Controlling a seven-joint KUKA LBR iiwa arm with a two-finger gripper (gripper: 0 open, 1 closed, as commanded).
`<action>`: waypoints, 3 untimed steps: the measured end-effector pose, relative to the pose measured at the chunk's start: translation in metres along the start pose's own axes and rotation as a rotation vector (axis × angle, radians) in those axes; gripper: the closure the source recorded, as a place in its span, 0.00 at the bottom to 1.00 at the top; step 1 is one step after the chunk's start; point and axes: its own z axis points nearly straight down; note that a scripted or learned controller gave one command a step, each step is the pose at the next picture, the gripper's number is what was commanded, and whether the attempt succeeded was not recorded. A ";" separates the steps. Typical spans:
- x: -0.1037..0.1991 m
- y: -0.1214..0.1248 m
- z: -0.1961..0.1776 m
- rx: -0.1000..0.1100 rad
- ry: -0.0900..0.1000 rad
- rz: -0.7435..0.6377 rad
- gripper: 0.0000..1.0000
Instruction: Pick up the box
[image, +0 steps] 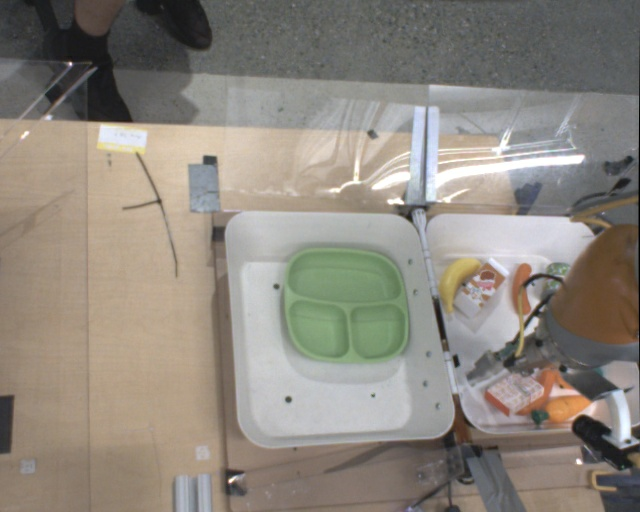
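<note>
Item 1, the arm (605, 295): grey with an orange band, it entered from the right and hung over the right bin (470, 232).

Item 2, the hand (497, 362): we found it low over the near part of the right bin, its metal tip directly above and just left of the box. We could not tell how far its fingers stood apart, nor whether it was released or clenched; we saw nothing plainly between them.

Item 3, the box (513, 393): small, red and white, lying in the near part of the right bin, just under the hand. Whether the two touched we could not tell.

Item 4, other goods in the right bin: a banana (456, 281) at the far left, a second small carton (479, 290) just right of it, a red-orange stick-shaped piece (521, 287) farther right, and an orange carrot-like piece (562, 407) near the box.

Item 5, the left bin (250, 400): it held a green divided plate (346, 303) of three compartments, well apart from the hand.

Item 6, the surface (100, 330): pale wood, bearing both bins.
</note>
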 end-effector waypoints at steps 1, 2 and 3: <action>-0.016 -0.007 0.012 0.009 0.003 0.096 0.00; -0.017 -0.005 0.000 0.002 0.001 0.096 1.00; -0.017 -0.005 0.000 0.002 0.001 0.096 0.00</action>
